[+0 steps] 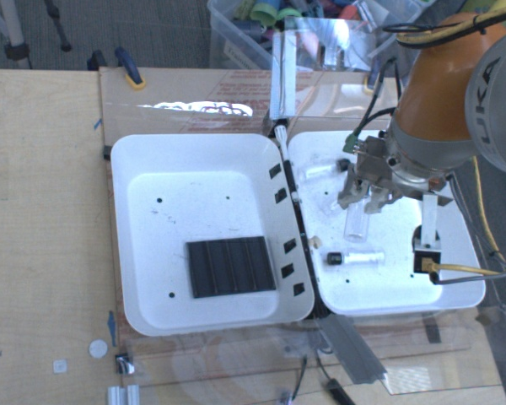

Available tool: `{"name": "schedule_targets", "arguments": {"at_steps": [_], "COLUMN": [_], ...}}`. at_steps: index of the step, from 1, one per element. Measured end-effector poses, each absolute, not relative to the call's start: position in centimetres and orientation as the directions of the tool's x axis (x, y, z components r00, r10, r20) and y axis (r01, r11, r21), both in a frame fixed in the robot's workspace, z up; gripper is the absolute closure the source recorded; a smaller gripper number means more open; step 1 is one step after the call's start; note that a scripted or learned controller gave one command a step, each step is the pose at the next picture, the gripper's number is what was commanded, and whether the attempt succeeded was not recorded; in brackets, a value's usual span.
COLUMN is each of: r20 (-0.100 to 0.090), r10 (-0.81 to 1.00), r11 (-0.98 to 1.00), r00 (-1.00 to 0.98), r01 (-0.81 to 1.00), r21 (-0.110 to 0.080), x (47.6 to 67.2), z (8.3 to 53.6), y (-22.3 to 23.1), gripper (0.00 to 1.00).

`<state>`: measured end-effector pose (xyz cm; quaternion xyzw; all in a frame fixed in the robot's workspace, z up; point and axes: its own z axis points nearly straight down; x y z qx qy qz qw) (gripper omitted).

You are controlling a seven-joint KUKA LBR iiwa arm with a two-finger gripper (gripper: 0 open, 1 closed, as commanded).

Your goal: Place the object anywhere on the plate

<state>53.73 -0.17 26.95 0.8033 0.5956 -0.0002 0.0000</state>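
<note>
A dark ribbed rectangular plate (230, 266) lies flat in the left bin (152, 163), toward its front right. In the right bin (455, 289) lie clear plastic tubes: one with a black cap (355, 259) near the front, another (316, 172) near the back left, and a third (356, 224) in the middle. My gripper (364, 201) hangs over the right bin, its fingers apart, just above the middle tube. Nothing sits between the fingers.
A raised divider with black clips (287, 226) separates the two bins. A black and yellow cable piece (428, 256) hangs at the arm's right side. A clear crate of colourful toys (320, 7) stands behind the bins.
</note>
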Motion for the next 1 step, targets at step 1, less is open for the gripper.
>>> {"name": "schedule_targets", "arguments": {"at_steps": [1], "r20": [0.000], "r10": [0.989], "r11": [0.150], "r00": [-0.150], "r01": [0.989], "r21": [0.002], "x": [61.94], "z": [21.26], "y": [8.14], "gripper": [1.00]}}
